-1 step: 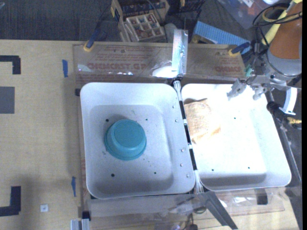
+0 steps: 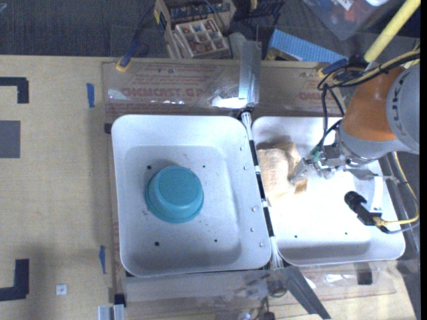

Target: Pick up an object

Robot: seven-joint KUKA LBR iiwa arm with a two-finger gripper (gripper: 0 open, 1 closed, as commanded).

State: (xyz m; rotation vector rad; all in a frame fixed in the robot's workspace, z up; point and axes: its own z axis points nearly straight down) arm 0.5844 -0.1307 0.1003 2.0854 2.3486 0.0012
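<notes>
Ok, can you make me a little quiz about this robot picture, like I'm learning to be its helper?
1. True or false: the teal bowl sits in the right bin.
2. Which thing is the gripper closest to? A) the teal bowl B) the tan lump C) a red cup
3. Fill in the gap: the arm reaches in from the picture's ____ side.

Key
1. False: it sits in the left bin.
2. B
3. right
</notes>
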